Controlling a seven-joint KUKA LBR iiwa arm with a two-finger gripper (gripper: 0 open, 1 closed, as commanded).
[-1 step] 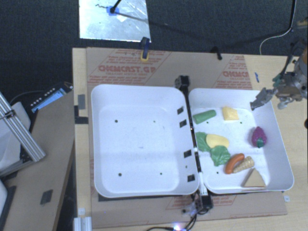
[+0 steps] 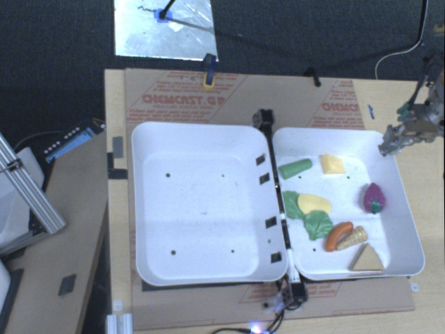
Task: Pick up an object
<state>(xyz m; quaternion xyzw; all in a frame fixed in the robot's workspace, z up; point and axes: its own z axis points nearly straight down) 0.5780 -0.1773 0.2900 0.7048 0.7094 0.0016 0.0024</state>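
Gripper [image 2: 391, 143] at the far right, hanging over the upper right corner of the right bin [image 2: 410, 207], just at its rim; open or shut, cannot tell. Nothing seen between its tips.

All pickable objects in the right bin, well apart from the gripper except the nearest ones. Green pod [image 2: 295, 167] near the upper left, lying aslant. Yellow block [image 2: 332, 164] just beside it to the right. Purple eggplant-like piece [image 2: 374, 197] near the right wall, closest to the gripper. Yellow oval piece [image 2: 314, 203] mid-bin, touching a green leafy piece [image 2: 292, 204] on its left. Second green leafy piece [image 2: 318, 224] just below. Orange sausage-shaped piece [image 2: 339, 235] touching it on the right, with a pale corn-like piece [image 2: 353, 238] pressed alongside. Tan wedge [image 2: 366, 259] near the lower right corner.

Left bin [image 2: 201, 200] side by side with the right one, joined along a dark hinge strip. Both on a brown cardboard sheet [image 2: 188, 96] atop the bench [image 2: 69, 256].
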